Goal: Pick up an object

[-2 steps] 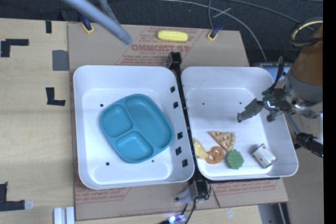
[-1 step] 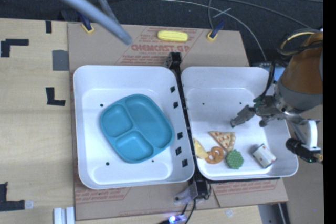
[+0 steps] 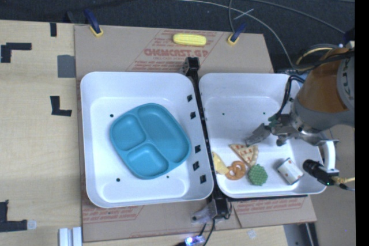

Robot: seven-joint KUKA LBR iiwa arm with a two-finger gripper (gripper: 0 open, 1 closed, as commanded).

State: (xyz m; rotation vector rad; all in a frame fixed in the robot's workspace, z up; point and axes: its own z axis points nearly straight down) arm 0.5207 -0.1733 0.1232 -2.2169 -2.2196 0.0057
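**Me:** Waffle-patterned tan triangle point(image 3: 244, 152), a toy wedge of some flat stuff, is what I mean to take. My claw point(image 3: 258, 135) hangs just above its far edge, inside the right white bin point(image 3: 242, 82). Whether my fingers are spread or closed I cannot tell from this angle, and I see nothing held between them.

**Partner:** What crowds it?

**Me:** A brown pretzel-shaped toy point(image 3: 236, 170) touches its near corner, a knobbly green toy point(image 3: 258, 175) sits just beside that, and a pale yellow piece point(image 3: 218, 163) lies to the left. A small white-and-grey block point(image 3: 287, 170) is off to the right.

**Partner:** So how would you go?

**Me:** I judge it best to come straight down over the wedge's middle, straddling its narrow width, keeping away from the pretzel. The blue three-compartment tray point(image 3: 150, 140) in the left bin point(image 3: 92, 124) is well apart and no concern.
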